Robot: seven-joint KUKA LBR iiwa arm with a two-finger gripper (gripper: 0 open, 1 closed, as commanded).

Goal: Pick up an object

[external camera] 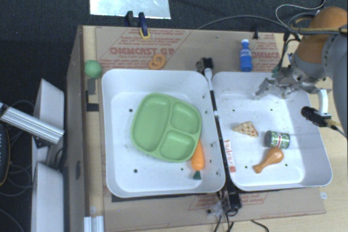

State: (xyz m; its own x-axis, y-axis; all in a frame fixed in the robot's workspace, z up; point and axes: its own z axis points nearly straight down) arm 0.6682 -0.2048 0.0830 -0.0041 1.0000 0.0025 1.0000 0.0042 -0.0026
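The gripper hangs over the back of the right bin, fingers spread wide, holding nothing. Toward the front from it lie a pizza slice, a small can and a chicken leg.

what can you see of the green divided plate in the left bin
The green divided plate is a pale green, matte, plastic-looking tray with rounded corners and raised ridges splitting it into three compartments, one large and two smaller. All three look bare. It lies flat, turned at a slant, near the middle of the left bin. A toy carrot lies against its lower right corner; whether they touch is hard to tell. Nothing else is near it.
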